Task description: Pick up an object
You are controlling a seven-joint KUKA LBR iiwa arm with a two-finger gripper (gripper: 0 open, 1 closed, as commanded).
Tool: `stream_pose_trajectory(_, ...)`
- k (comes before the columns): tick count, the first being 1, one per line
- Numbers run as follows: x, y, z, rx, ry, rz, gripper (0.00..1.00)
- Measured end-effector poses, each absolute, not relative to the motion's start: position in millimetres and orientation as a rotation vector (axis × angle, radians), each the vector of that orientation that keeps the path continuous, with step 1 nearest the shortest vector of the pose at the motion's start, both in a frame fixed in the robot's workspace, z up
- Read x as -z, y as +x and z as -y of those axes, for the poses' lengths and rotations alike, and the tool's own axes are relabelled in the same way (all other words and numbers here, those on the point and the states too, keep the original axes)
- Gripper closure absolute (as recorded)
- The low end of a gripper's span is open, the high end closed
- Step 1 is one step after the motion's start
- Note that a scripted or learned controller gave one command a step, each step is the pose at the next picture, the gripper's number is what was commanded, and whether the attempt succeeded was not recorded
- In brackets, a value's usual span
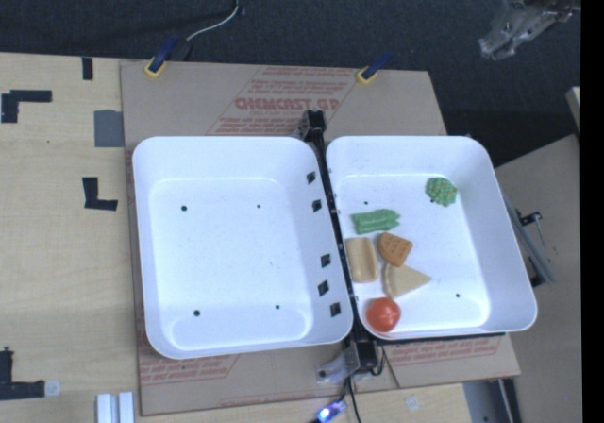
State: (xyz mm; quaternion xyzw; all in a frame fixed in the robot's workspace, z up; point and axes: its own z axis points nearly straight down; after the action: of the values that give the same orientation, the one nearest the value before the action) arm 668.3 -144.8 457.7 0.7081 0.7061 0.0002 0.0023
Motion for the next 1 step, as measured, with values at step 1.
stream_pose_trajectory(1, -373.7, 668.0, 81.1, 0.008, 2.221, -2.232, 1.0)
